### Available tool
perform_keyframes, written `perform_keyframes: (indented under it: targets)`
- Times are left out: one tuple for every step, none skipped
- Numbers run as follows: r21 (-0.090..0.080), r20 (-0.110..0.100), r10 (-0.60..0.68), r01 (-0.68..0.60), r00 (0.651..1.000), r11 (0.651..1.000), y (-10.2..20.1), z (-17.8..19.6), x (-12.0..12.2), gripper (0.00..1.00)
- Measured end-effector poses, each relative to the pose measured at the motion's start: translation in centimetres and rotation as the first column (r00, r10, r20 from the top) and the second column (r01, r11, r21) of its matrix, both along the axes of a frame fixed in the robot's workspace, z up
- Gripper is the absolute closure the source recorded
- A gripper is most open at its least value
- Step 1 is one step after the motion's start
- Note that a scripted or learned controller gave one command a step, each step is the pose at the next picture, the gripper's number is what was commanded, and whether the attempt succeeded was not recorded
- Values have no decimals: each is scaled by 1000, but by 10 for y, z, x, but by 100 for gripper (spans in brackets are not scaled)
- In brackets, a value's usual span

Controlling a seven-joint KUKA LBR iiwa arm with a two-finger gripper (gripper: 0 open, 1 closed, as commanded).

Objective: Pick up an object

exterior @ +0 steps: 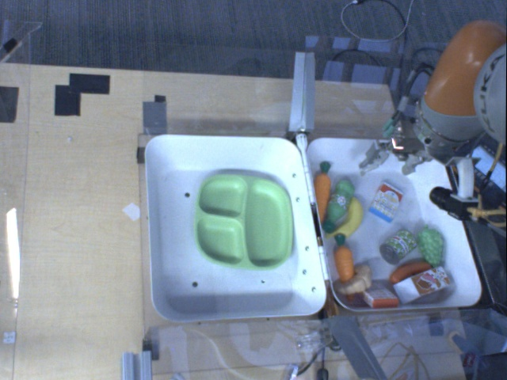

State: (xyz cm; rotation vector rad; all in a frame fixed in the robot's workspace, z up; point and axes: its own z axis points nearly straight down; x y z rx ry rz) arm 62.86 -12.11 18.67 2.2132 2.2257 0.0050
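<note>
Two fingers (pixel 372 158) spread above right bin (pixel 467 291).

Single fixed camera, mounted above the bench (pixel 79 212), looking down at a slant and taking in both white bins: left bin (pixel 170 291), right bin (pixel 467 287). The arm (pixel 467 77) is entering from the right.

The right bin (pixel 472 287) holds toy food: two carrots (pixel 322 190) at its left wall, a banana (pixel 352 218), a can (pixel 398 245), small cartons (pixel 386 202).
</note>
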Motion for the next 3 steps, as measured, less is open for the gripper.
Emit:
perform_keyframes:
  targets:
    - [-7,20,123,-123,992,992,-22,-91,-9,0]
    - [-4,3,333,-333,943,943,0,-44,-24,0]
    - [0,2,131,-131,991,991,77,-1,-47,0]
